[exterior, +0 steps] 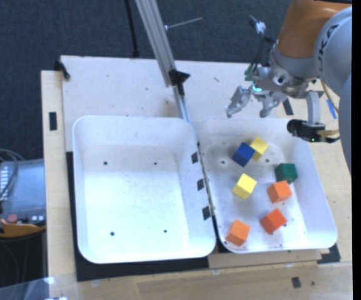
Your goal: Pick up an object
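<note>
Above the far edge of the right bin (318, 227), the gripper (253, 105) is hanging from the grey arm (330, 36) with its two fingers (236, 103) spread apart and nothing between them — it is gripping no object. The arm is reaching in from the right, its orange band (302, 17) showing above the wrist. Below the gripper, the blocks are all lying on the floor of the right bin: a blue block (243, 154) is sitting touching a small yellow block (259, 146) near the bin's far side, and a green block (286, 171) is resting to their right, just above an orange block (280, 192). A larger yellow block (245, 185) is lying near the bin's middle, apart from the others. Nearer the front rim, a red-orange block (273, 220) and another orange one (238, 232) are sitting close together — near but not touching. The left bin (87, 136) is lying beside the right one, their rims meeting along the middle. A slanted metal rail (155, 33) is rising from the bench (105, 80) behind the bins, and a grey device (24, 189) with cables is sitting off the bench's left side.
</note>
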Controlling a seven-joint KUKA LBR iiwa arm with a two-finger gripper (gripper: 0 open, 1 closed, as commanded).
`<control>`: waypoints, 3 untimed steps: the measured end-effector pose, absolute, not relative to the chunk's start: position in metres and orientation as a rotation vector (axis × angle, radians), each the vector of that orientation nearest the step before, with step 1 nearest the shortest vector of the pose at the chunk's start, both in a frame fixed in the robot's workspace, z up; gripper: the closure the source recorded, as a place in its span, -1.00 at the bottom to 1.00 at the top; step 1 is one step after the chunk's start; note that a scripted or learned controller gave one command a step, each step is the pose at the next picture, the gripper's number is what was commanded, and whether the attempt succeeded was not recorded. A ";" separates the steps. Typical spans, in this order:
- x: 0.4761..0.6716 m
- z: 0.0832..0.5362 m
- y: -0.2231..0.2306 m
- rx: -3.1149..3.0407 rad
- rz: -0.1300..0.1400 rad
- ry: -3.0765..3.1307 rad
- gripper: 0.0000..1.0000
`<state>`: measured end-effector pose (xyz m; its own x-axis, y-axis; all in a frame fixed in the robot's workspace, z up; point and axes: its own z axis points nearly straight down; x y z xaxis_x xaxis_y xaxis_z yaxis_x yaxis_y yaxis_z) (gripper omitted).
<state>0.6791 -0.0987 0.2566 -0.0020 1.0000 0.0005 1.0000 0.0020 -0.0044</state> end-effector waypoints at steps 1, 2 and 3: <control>0.680 0.260 -0.099 -2.219 0.002 -2.226 -1.00; 0.670 0.211 -0.103 -2.221 0.007 -2.219 -1.00; 0.679 0.157 -0.108 -2.224 0.007 -2.216 -1.00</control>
<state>0.6787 -0.1082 0.1574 0.0035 1.0000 -0.0021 1.0000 -0.0036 -0.0041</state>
